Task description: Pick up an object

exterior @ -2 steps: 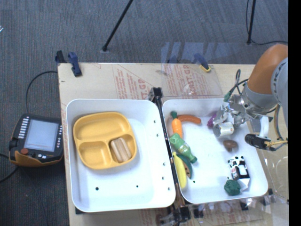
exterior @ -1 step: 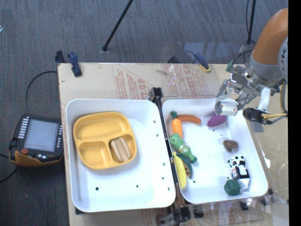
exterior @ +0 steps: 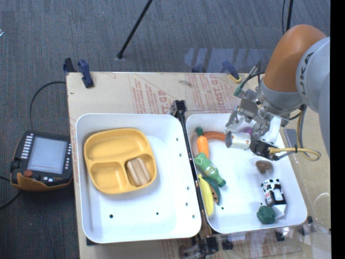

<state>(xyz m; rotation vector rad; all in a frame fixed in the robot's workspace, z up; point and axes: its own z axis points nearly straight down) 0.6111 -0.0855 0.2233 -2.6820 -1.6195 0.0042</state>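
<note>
two white bins (exterior: 108,228) – one yellow tray (exterior: 116,144), one carrot (exterior: 202,144), one banana (exterior: 207,196), one green bottle (exterior: 208,168).

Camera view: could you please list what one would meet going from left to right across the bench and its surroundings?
Control pendant → yellow divided plate → carrot → brown round object → black-and-white cow toy.

Robot lab: teach pendant (exterior: 43,161), clamped bench (exterior: 129,90), tripod legs (exterior: 137,20).
</note>
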